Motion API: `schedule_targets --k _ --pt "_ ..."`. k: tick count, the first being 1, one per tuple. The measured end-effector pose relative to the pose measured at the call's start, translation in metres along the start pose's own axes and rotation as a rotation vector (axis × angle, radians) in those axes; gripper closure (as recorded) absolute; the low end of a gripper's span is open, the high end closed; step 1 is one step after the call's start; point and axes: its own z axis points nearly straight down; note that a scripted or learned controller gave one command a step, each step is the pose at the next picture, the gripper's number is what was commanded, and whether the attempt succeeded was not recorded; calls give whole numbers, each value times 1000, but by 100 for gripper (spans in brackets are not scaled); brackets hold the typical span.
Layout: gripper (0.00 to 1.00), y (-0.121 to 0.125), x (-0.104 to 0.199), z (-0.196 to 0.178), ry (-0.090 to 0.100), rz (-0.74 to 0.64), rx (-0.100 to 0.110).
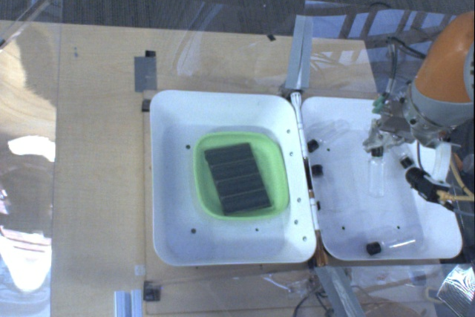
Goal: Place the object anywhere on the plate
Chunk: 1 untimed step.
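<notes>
Left white bin (167, 182) holds a green plate (202, 163), roughly square with rounded corners, set near the bin's centre. A dark grey ribbed rectangular object (237, 179) lies flat on the plate, tilted slightly off the bin's edges, wholly inside the plate's rim.

Right white bin (349, 234) sits just beside the left one, their edges touching along the middle. In it: three small black pieces, two near the left wall (314, 157) and one near the front edge (373, 249); also faint clear items, too pale to identify.

Arm (445, 78), grey with orange band, enters from the right and hangs over the right bin. Gripper (377, 147) points down over the bin's upper right part, well apart from the plate. Nothing is seen between its fingers; whether they are spread or closed cannot be told at this angle.

Both bins rest on the wooden bench (89, 159).
</notes>
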Motion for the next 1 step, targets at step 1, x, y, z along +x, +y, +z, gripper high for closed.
schedule_targets --k 1 --pt "100 -25 104 10 2 -86 3"
